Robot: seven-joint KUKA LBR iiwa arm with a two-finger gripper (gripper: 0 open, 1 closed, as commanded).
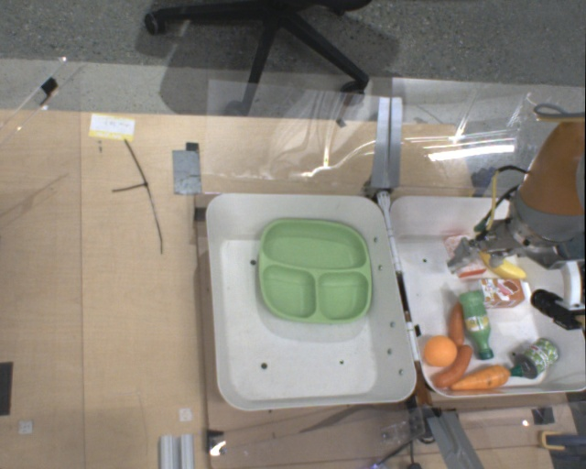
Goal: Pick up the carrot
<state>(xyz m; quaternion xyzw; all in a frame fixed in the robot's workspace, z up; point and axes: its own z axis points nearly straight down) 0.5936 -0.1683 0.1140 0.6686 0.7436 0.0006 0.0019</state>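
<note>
My gripper [472, 249] hovers at twelve o'clock from the carrot [480, 378]; jaws possibly apart, I can't tell.

A robotics lab: a wooden tabletop [101, 275] carries two white bins [302, 385], clear plastic shielding [302, 119] rises along its far edge, taped labels [112, 126] mark it, and an office chair base [275, 27] stands on grey carpet [73, 32] beyond.
</note>
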